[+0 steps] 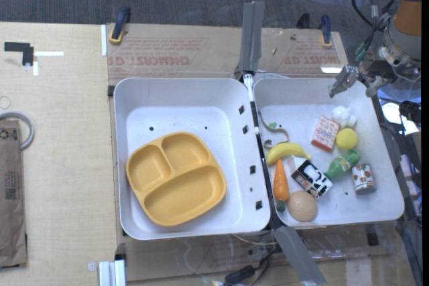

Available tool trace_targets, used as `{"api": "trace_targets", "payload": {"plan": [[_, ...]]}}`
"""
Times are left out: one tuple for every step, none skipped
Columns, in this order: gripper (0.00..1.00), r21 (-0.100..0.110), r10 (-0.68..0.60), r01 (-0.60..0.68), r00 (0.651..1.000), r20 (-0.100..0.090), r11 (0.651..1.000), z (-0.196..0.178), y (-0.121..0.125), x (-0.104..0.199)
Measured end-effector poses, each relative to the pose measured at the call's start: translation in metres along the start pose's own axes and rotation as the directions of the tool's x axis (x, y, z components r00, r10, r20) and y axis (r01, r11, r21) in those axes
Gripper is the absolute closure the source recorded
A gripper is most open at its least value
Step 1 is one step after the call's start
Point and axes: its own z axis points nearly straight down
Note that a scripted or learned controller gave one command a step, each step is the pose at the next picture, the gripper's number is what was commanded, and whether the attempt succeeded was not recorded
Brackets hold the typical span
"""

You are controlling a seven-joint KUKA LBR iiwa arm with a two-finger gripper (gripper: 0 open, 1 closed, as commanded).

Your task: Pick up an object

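Tool poised at the right bin's far edge, nothing held

The tool (pixel 350 80) hovers over the right bin's (pixel 295 94) far right corner, fingers spread and empty. The objects cluster toward the near side: lemon (pixel 346 138), orange box (pixel 325 133), banana (pixel 287 151), carrot (pixel 281 181), can (pixel 363 179). Judged best: descend on the lemon or can, which sit less crowded, straddling squarely before closing.

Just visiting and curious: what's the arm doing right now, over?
Gripper above right bin's far edge, holding nothing. Lemon, banana, carrot and the rest lie untouched in that bin. Nothing in the way.
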Motion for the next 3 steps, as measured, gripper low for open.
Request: {"api": "trace_targets", "payload": {"plan": [[0.0, 0.0, 0.02, -0.02, 1.0, -0.001, 1.0, 0.136, -0.073, 0.003], [0.0, -0.001, -0.138, 0.138, 0.99, -0.001, 0.99, 0.151, -0.124, 0.063], [0.0, -0.001, -0.15, 0.15, 0.989, 0.0, 0.989, 0.151, -0.055, 0.073]]}}
